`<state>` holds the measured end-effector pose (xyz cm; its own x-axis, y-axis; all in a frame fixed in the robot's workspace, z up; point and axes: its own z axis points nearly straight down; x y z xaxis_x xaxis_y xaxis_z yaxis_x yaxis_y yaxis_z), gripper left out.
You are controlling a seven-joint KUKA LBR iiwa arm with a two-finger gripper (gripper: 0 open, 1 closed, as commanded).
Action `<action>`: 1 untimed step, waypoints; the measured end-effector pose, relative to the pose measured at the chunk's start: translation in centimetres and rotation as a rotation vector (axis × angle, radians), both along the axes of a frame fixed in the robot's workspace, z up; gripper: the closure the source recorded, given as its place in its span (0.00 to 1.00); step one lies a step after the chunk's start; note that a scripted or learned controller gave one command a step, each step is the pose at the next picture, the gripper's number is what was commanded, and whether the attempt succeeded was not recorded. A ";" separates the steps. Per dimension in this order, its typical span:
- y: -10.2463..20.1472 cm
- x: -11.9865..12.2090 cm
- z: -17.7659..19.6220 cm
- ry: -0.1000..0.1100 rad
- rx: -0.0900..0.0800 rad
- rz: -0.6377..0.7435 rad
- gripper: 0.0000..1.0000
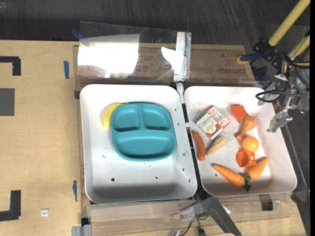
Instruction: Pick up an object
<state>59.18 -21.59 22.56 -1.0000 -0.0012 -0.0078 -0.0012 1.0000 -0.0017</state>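
The right bin [283, 178] holds several toy foods: a small printed box [212, 121], a red-brown sausage [199, 145], a corn piece [216, 145], a long carrot [230, 175], an orange ball [250, 144], a red pepper piece [244, 158] and further orange pieces [244, 119]. My gripper [277, 121] hangs over the right rim of this bin, to the right of the orange pieces, with cables above it. Nothing shows in its grasp.
The left bin [93, 171] carries a teal divided plate [143, 131] with a yellow object [108, 113] poking out at its upper left. A clear plastic sheet [133, 58] stands behind the bins. Yellow bars [290, 16] cross the top right corner.
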 end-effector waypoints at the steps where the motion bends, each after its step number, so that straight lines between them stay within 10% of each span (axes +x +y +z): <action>1: -0.7 -1.5 -12.8 -0.003 -0.002 0.076 0.00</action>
